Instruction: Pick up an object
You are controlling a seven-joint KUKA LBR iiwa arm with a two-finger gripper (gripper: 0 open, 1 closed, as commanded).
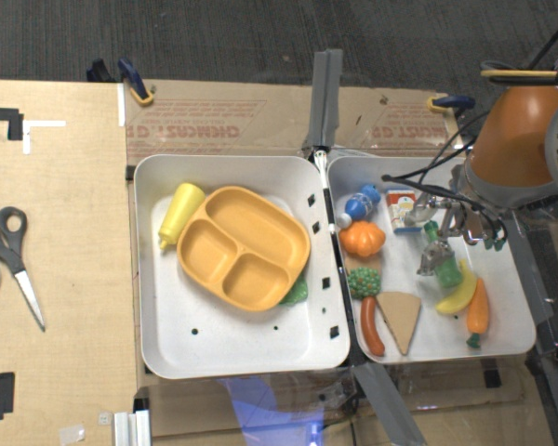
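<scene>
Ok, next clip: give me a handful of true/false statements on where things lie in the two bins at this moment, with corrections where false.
1. The orange divided plate lies in the left bin. True.
2. The yellow bottle lies in the right bin. False: it lies in the left bin, beside the plate.
3. The carrot lies next to the banana in the right bin. True.
4. The scissors lie inside the left bin. False: they lie on the bench, left of both bins.
5. The gripper is over the right bin. True.
6. The orange pumpkin sits on the divided plate. False: it is in the right bin, near the divider.
</scene>
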